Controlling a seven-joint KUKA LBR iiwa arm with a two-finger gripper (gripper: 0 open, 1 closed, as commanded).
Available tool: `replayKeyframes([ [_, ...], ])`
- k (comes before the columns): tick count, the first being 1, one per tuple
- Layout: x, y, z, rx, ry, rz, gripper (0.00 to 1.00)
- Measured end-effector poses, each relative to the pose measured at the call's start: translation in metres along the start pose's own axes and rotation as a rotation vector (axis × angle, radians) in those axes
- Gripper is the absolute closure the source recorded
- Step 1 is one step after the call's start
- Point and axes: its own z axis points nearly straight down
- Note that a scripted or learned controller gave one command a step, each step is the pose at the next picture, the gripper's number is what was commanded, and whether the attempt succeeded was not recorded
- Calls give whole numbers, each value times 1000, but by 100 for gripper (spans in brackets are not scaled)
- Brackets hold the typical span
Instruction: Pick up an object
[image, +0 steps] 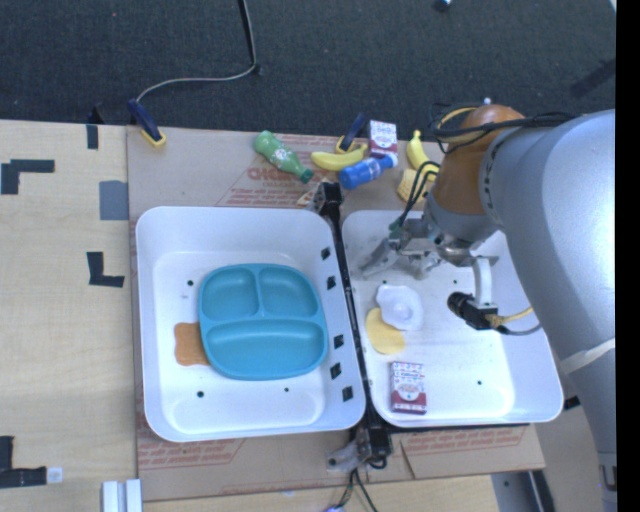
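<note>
Gripper (395, 258) poised in the right bin (520, 385)
Its fingers were spread, holding nothing, at 11 o'clock of the white cup (398, 305); descending there risked closing on bare floor and missing it.

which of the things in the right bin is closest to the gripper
The white cup, just below the gripper. The yellow piece and the red carton lie farther toward the bin's front.

Gripper (398, 256) low in right bin (520, 385) — just above white cup (399, 306), yellow piece (383, 332).
</note>
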Motion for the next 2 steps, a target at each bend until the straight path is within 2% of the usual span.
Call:
replayKeyframes([
  [1,-9,10,0,0,1,-1,0],
  [2,-2,12,0,0,0,0,0],
])
